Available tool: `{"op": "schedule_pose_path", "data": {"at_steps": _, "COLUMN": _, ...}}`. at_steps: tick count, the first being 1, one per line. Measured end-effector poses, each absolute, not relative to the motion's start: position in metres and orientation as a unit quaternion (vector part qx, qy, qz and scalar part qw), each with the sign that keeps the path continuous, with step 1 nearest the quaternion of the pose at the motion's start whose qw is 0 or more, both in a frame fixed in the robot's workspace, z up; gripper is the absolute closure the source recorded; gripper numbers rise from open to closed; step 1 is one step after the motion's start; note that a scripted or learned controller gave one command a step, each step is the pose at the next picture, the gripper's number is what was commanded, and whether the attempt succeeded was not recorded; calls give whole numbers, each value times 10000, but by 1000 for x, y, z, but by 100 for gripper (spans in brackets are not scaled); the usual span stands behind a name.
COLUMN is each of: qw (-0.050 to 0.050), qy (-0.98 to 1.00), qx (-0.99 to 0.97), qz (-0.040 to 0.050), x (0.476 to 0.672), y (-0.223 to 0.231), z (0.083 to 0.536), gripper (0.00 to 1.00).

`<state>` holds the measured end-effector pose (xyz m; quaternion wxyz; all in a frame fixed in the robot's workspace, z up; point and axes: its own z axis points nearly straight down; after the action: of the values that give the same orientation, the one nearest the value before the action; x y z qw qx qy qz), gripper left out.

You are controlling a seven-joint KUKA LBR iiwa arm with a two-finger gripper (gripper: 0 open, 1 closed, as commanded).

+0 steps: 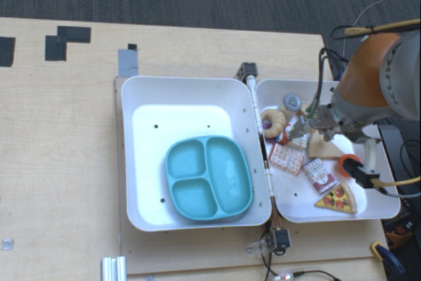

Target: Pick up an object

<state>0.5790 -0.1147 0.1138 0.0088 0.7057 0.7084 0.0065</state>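
The gripper (308, 127) is low inside the right bin (388, 207), in its upper middle part, and from here I cannot tell its state, because the grey arm (395, 85) with the orange band (365, 72) covers much of it. Just at nine o'clock from it lies a small doughnut-like toy (272, 120), and at eleven o'clock a little round grey-blue thing (292, 102). At six o'clock there is a pale checkered piece (287, 158), and beside that a reddish packet (319, 174). At four o'clock I see an orange-red object (350, 165), and further down, near the bin's lower rim, a toy pizza slice (338, 199). The left bin (141, 141) holds a light blue divided plate (209, 178), well apart from the gripper.
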Motion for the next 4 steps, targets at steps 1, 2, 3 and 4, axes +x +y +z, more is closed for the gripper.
{"op": "schedule_pose_path", "data": {"at_steps": 1, "qw": 153, "qy": 7072, "qx": 7068, "qz": 90, "x": 533, "y": -98, "z": 94, "gripper": 0}}
{"op": "schedule_pose_path", "data": {"at_steps": 2, "qw": 164, "qy": 7075, "qx": 7064, "qz": 99, "x": 535, "y": -97, "z": 105, "gripper": 100}}
{"op": "schedule_pose_path", "data": {"at_steps": 3, "qw": 159, "qy": 7076, "qx": 7063, "qz": 94, "x": 534, "y": -97, "z": 104, "gripper": 0}}
{"op": "schedule_pose_path", "data": {"at_steps": 4, "qw": 169, "qy": 7081, "qx": 7059, "qz": 108, "x": 536, "y": -97, "z": 115, "gripper": 100}}
